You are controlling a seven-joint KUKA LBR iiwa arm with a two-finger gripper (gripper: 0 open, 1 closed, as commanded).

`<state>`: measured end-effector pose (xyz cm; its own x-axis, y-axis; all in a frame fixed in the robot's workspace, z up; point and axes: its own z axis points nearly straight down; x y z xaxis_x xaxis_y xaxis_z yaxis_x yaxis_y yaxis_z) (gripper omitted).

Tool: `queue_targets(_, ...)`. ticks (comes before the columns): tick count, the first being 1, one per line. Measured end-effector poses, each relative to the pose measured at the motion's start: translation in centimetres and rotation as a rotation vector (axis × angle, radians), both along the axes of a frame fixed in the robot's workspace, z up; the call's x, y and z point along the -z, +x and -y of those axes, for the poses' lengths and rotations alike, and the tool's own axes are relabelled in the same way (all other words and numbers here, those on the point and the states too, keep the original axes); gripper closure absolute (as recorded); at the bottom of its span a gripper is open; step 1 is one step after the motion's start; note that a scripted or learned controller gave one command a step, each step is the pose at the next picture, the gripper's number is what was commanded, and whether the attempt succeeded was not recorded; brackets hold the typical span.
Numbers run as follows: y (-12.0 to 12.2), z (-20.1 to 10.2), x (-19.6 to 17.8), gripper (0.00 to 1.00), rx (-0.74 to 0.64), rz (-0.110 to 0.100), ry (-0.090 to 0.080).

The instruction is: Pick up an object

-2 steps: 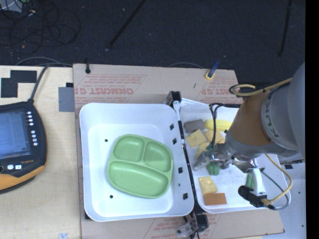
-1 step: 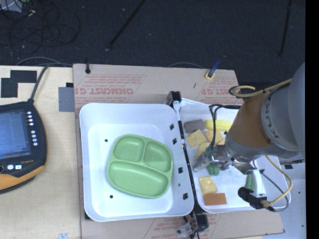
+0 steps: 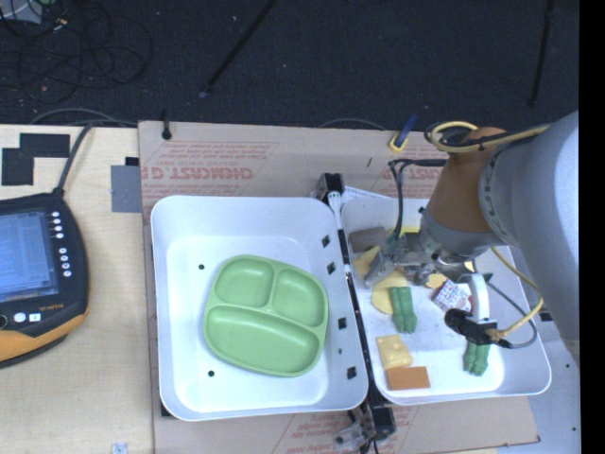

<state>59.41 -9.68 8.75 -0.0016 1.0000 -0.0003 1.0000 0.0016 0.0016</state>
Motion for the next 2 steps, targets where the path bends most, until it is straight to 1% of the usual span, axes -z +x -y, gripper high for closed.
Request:
queue_targets(1,-1.8,1.2,0.0,0.0,0.003,-0.003,0.002)
queue_targets(2,-3.2,2.9,0.0,0.0,0.003,-0.003,0.002)
